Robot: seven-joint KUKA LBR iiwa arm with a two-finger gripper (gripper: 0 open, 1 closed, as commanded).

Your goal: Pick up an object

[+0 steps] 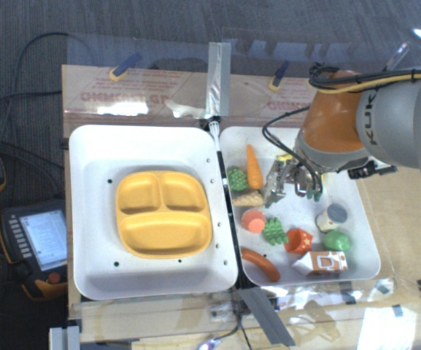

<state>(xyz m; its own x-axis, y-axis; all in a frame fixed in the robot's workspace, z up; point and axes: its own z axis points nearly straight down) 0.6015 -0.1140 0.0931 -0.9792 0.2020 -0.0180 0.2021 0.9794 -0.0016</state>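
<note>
Pincer [292, 183] open and empty over right bin [367, 228]; one carrot [254, 166], one yellow tray [164, 212].

Robotics lab, looks like: KUKA arm [371, 122] over two white bins [93, 195] on a bench, teach pendant [31, 243] w/ cables on grey carpet [195, 6].

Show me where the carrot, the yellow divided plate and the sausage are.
carrot [254, 166]: camera view, middle of its orange body, right bin.
yellow divided plate [164, 211]: camera view, ridge between its compartments, left bin.
sausage [260, 264]: camera view, middle of its length, near the right bin's front edge.
</note>
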